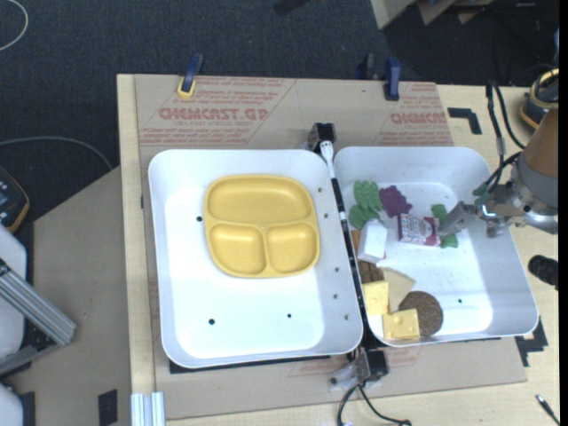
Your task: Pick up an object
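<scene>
The right bin [497, 278] holds a cluster of small items. Along its left side lie green leafy pieces [366, 202], a purple grape bunch [394, 200], a white block [373, 240], yellow cheese pieces [401, 324] and a brown round cookie [426, 309]. Nearer the middle sits a pink and white packet [415, 229], with a small green piece [441, 213] just to its right. My gripper [451, 224] comes in low from the right, its tip at that green piece and the packet's right edge. Nothing is visibly held.
The left bin [177, 309] carries a yellow divided plate [262, 224]. A black divider clip [323, 136] sits between the bins at the back. Blue and yellow clamps [188, 78] hold the cardboard base. Cables run along the right side by the arm [532, 193].
</scene>
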`<state>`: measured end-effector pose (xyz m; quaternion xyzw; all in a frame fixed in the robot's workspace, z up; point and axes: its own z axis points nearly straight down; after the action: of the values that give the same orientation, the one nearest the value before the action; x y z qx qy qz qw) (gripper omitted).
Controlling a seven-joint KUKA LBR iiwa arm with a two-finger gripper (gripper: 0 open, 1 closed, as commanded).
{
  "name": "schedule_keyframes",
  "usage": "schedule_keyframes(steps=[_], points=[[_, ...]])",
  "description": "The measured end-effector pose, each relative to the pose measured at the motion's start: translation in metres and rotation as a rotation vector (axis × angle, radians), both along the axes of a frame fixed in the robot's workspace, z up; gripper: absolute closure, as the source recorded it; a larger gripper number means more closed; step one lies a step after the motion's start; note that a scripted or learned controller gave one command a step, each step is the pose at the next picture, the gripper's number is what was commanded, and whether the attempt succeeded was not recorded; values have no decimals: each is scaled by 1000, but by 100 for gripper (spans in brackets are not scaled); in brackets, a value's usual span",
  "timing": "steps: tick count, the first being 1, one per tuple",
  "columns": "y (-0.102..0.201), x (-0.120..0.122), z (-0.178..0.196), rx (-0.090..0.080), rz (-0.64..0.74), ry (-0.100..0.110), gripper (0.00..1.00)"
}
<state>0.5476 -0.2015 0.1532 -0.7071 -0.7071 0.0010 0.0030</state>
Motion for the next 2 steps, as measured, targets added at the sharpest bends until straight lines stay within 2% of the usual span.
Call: schedule_keyframes(steps=[1, 2], points=[[-7, -1, -60, 0, 0, 1, 0], [-6, -2, -69, -1, 0, -1, 0]])
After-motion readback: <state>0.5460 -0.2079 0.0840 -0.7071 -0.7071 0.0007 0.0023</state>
